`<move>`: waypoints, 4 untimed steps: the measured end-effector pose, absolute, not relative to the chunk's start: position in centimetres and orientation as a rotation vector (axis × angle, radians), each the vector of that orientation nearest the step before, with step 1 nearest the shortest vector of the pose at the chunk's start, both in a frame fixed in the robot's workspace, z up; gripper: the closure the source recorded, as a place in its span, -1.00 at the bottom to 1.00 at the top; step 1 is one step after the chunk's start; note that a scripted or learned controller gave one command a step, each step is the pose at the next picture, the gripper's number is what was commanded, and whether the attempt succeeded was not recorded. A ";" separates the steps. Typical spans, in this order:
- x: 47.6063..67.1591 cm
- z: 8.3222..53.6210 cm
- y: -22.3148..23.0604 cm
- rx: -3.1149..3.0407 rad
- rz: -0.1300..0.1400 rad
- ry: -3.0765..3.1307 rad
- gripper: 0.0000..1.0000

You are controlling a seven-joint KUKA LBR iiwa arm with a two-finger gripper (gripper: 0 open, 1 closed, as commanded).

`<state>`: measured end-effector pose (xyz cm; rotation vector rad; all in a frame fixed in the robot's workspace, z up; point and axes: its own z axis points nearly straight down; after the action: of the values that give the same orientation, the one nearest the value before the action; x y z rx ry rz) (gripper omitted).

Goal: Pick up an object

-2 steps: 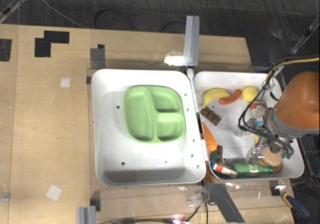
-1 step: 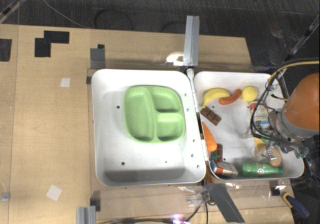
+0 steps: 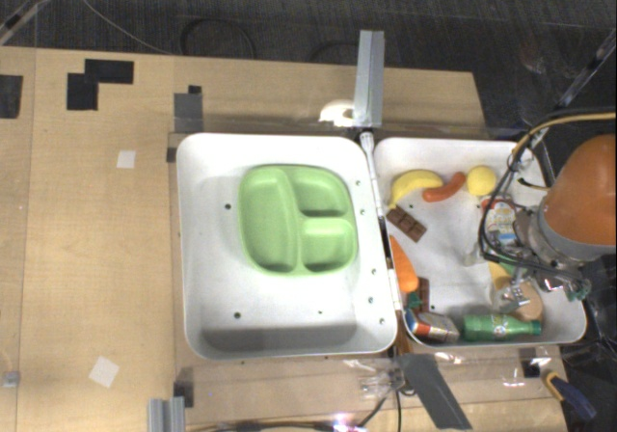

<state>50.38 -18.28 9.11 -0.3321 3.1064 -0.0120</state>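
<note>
1. Camera view, containers: two shallow white bins sit side by side on the wooden surface (image 3: 87,256). The left white bin (image 3: 207,314) holds one thing, a light green plastic tray with three compartments (image 3: 294,218), lying flat near its middle.
2. The right white bin (image 3: 453,155) holds a scatter of small things. Along its far side lie a yellow toy banana (image 3: 415,183), a red sausage-shaped toy (image 3: 444,192) touching the banana's end, and a small yellow rounded fruit (image 3: 481,179) just beside the sausage.
3. Near the dividing wall lies a brown chocolate-bar piece (image 3: 406,224), and below it an orange carrot-like toy (image 3: 405,269) runs along that wall.
4. Along the near side lies a green plastic bottle on its side (image 3: 500,327), with a small red and silver can-like item (image 3: 431,326) just to its left.
5. My arm with its orange band (image 3: 586,194) reaches over the right part of this bin. My gripper (image 3: 521,293) hangs low, just above the green bottle and near a tan rounded piece (image 3: 528,306).
6. I cannot tell whether my gripper is open or closed, nor whether it touches anything.
</note>
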 end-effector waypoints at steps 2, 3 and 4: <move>50.3 9.2 -15.4 -0.518 -0.019 3.076 -1.00; 51.2 9.1 -20.7 -1.054 -0.017 2.942 -1.00; 50.3 9.1 -19.9 -1.067 -0.018 2.935 -1.00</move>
<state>50.29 -19.94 9.10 -1.0670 2.9352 -0.0181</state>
